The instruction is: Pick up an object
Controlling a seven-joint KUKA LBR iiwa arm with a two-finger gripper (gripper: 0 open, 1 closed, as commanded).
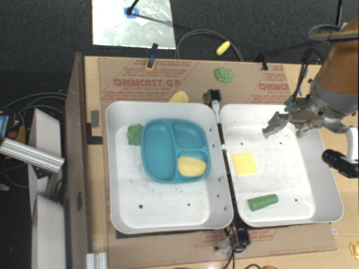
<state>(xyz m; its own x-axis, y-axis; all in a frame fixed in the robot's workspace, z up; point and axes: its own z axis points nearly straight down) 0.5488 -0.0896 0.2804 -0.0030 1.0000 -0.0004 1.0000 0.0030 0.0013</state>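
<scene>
1. Since the task names no particular object, the nearest candidates lie in the right bin [325, 206]: a flat yellow square [244, 163] near its left wall and a green cylinder [263, 202] toward the front, well apart from each other.
2. The claw [276, 124] hangs over the back of that bin, empty; whether it is spread or pressed together I cannot tell.
3. The cylinder looks light, firm and rounded, so it may roll; taking it across its short width at the middle seems safest.
4. The square looks thin and lies flat, leaving little edge to catch, and is probably the harder pick.
5. The left bin [129, 212] holds a blue divided plate [162, 150] bearing a yellow lump [192, 166], with a green piece [134, 134] beside the plate.
6. Bare floor surrounds both right-bin objects, though the cylinder sits near the front wall, limiting approach from that side.
</scene>
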